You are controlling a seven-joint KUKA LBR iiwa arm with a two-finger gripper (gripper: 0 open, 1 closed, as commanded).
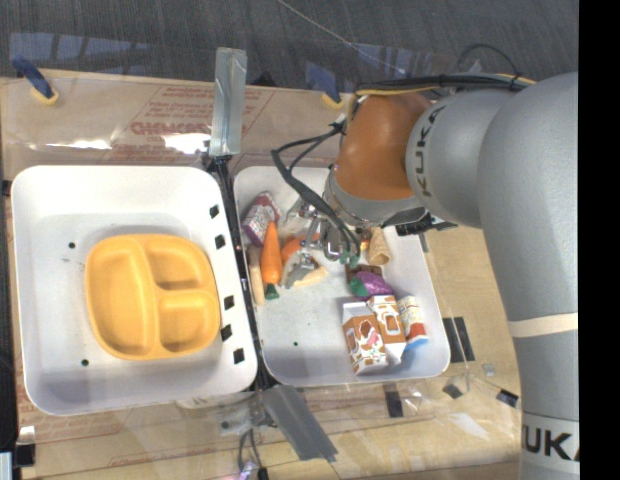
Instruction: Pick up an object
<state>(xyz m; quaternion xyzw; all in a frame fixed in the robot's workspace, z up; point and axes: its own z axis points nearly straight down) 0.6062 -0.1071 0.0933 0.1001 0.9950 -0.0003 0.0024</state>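
Toy carrot (pixel 273 252) lies just left of the hand (pixel 315 246), whose opening I cannot tell.

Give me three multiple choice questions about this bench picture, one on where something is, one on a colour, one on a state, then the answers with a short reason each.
1. Where does the carrot lie?
A. In the left bin, on the tray
B. In the right bin, near its left wall
C. On the bench outside both bins

2. What colour is the tray in the left bin?
A. Yellow
B. Blue
C. Green

3. How does the carton stand to the gripper?
A. Clamped between its fingers
B. Lifted above the bin
C. Lying on the floor of the right bin, apart from it

Answers:
1. B, the carrot lies by the divider side of the right bin.
2. A, the divided tray is plainly yellow.
3. C, the carton rests near the front of the bin, while the gripper is farther back among other items.
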